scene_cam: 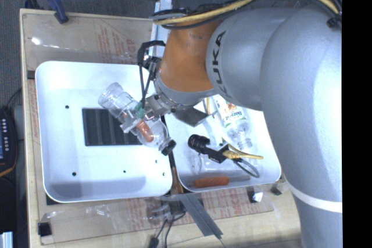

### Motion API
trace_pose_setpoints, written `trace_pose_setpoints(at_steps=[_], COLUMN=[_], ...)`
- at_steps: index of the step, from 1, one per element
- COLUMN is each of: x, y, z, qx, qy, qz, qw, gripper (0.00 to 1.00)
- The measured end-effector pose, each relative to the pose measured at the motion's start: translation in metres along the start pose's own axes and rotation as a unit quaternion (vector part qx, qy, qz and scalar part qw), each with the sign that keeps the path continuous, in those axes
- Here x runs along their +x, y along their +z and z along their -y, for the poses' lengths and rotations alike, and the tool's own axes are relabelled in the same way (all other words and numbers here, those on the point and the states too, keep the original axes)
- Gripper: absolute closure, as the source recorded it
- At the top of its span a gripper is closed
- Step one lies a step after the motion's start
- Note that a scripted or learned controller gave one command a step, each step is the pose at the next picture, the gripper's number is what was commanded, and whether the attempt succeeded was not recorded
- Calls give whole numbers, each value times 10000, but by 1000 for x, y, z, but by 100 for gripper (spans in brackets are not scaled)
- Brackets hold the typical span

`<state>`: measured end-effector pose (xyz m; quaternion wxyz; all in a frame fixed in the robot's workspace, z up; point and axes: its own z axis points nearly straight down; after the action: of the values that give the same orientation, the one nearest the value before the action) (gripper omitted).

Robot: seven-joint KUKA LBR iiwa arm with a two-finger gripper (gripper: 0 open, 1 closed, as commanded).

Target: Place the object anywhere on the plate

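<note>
Left shallow white plastic bin: smooth, glossy, rounded corners. Set flat in its floor we see a dark ribbed rectangular panel, which we take to be the plate. At the panel's right edge sits a clear, crinkled, roughly cylindrical plastic container, tilted and glinting. That is the task object, as we read it. It looks thin-walled, light and slippery.

The gripper is right against the container's lower right end. Copper-toned and translucent parts there are mixed up, so we cannot tell whether the gripper is spread or pressed together, nor whether it has the container. Above it is the grey arm with a matte orange band.

Our step call is placing, late stage. Next move needs the container settled leftward onto the ribbed panel, then a clean let-go; it may roll.

Right white bin: a clear labelled plastic bottle, and a smooth orange rod-shaped piece along the near wall.
</note>
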<state>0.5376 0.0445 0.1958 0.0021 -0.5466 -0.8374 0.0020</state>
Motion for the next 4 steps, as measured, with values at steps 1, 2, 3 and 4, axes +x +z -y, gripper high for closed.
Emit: trace_pose_setpoints(at_steps=[1, 2, 3, 4], x=[39, 20, 14, 14], y=[-39, -33, -82, -82], z=[51, -1, -36, -36], qx=[5, -2, -10, -13], qy=[-1080, -1194, -1914, -1913], qz=[-2, 3, 11, 12], qw=[9942, 9928, 9815, 9815], gripper=[100, 100, 100, 0])
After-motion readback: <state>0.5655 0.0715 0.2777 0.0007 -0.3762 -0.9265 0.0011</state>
